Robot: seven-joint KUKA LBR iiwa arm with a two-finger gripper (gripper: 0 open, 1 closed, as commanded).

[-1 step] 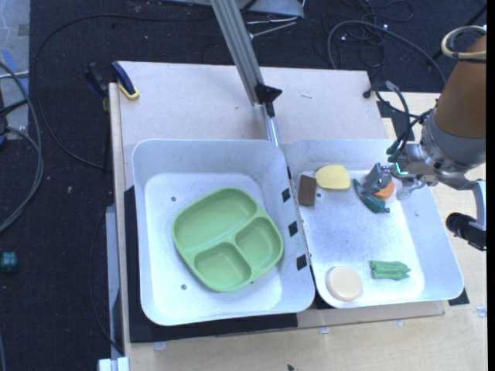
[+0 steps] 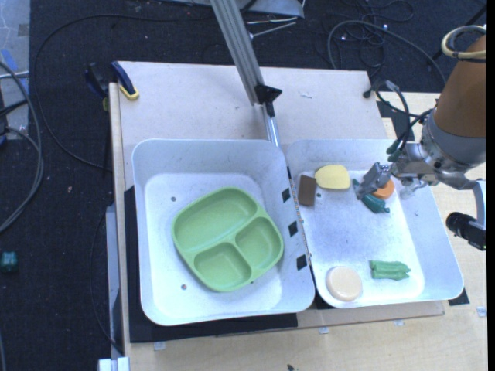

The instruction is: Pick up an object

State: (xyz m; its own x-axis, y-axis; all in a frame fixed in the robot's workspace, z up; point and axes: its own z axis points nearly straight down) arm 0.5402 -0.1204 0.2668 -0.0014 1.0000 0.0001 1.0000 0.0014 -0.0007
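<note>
**A:** Since nothing is off the floor of either bin yet, I'd log the pick as not done. Agree?

**B:** Agree. Going left to right: the left bin (image 2: 155, 161) holds one thing, a green divided plate (image 2: 227, 239) with three compartments, lying flat near the middle. Nothing sits in the compartments.

**A:** Then the right bin (image 2: 433, 246)?

**B:** A brown block (image 2: 307, 191) at its left wall, up near the far end. Just beside that, a yellow piece (image 2: 333, 177), touching or nearly touching the block. Nearer us, a pale round disc (image 2: 343, 283) by the front rim, and a green toy (image 2: 388, 270) to its right, apart from it.

**A:** And the gripper?

**B:** The gripper (image 2: 377, 185) is low over the far right part of that bin, right at an orange and teal object (image 2: 379, 198). That looks like the target. It rests on the bin floor, well apart from the disc and the green toy.

**A:** Jaws closed on it?

**B:** Can't tell. The grey tip overlaps the object and is too small and blurred to read. I can't see the object between them, so no hold claimed.

**A:** What's left then?

**B:** My guess: confirm the grasp, then lift clear. All of that is still to do.
</note>
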